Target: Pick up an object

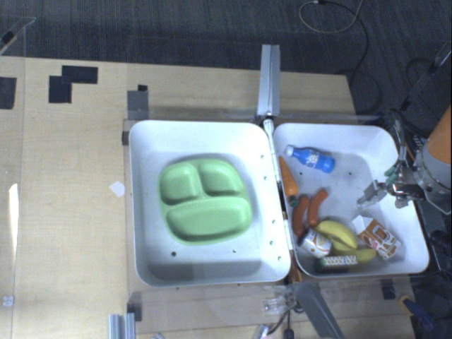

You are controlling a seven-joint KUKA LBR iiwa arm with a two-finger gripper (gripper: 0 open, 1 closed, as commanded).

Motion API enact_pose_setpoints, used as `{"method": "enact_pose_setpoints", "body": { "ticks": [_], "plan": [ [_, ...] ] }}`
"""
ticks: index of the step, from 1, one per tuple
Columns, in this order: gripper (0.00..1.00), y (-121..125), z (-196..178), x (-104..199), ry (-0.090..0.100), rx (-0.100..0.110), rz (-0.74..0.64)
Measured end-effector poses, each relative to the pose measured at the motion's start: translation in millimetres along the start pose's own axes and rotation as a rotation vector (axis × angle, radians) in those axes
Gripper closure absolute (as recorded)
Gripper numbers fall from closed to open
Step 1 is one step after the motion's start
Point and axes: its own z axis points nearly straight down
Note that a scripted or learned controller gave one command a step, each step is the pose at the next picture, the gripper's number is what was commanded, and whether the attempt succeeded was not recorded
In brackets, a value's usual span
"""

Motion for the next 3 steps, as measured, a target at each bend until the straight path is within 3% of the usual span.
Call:
{"method": "enact_pose_setpoints", "body": {
  "ticks": [1,2,3],
  "plan": [
    [0.0,-7.5,103.2,-29.7,-0.001,-0.003,-0.106],
    [1.0,-5.1,91.8,-29.3,-0.003,-0.009,-0.109],
    [1.0,13.0,-53.0,61.0,0.0,-0.004,-0.133]
  ]
}}
